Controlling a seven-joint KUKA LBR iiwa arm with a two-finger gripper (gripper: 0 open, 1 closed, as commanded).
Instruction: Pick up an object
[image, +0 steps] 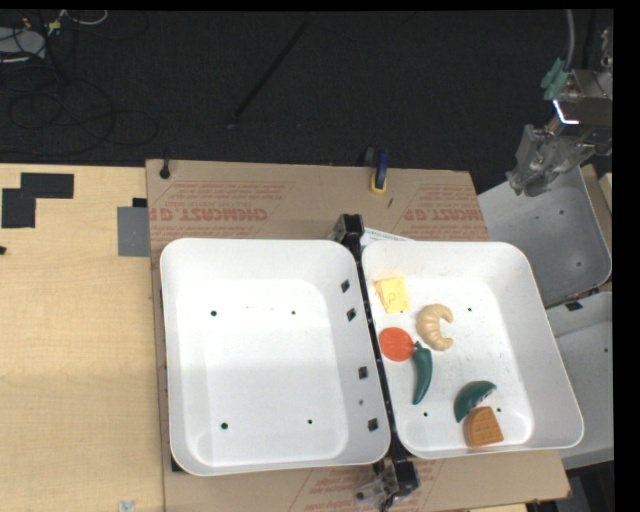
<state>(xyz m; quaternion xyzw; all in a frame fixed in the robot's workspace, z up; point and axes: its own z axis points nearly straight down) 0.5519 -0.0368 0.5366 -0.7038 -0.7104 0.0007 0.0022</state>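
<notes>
Waffle-brown wedge (484, 428) bottom of right bin (540, 300), end effector (545, 160) blurred, grip unclear

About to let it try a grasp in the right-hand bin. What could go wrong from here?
The orange disc sits against the divider wall and beside the dark green pepper, so a claw descending there may hit the wall or nudge both. The teal piece touches the brown wedge, risking a double grab or a push. The croissant is curved and may slip.
</notes>
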